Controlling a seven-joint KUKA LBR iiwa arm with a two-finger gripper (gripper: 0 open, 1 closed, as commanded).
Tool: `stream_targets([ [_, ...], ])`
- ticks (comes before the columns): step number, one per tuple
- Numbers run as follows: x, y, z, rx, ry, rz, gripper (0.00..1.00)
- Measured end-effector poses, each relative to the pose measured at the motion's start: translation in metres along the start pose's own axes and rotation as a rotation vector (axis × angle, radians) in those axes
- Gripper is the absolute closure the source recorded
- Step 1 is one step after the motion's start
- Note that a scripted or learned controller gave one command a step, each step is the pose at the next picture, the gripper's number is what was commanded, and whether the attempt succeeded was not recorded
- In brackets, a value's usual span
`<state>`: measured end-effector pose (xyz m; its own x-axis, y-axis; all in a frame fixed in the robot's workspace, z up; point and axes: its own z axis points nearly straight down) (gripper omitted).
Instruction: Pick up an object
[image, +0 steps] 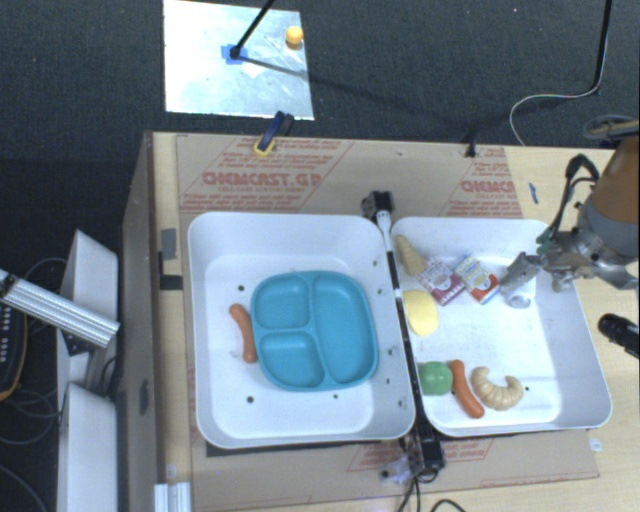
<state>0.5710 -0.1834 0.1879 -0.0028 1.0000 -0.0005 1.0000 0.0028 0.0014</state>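
Note:
My gripper (538, 283) hangs over the upper right part of the right bin (575, 340), open, with bare bin floor between its fingers. Its left finger stands just right of a red and white packet (480, 279). A second packet (441, 281) lies further left, beside a pale yellow cob-shaped piece (410, 257). A yellow lemon-like piece (422, 314) rests against the bin's left wall. Along the front lie a green piece (435, 378), an orange-red sausage (466, 388) and a tan croissant (498, 390).
The left bin (215, 300) holds a blue divided plate (313, 329) and an orange sausage (243, 331) to its left. A black clamp (381, 206) sits at the back where the bins meet. The arm (612, 215) comes in from the right.

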Motion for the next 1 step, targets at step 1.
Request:
stream_targets([
  [1, 0.0654, 0.0601, 0.0806, 0.001, 0.002, -0.001, 0.0],
])
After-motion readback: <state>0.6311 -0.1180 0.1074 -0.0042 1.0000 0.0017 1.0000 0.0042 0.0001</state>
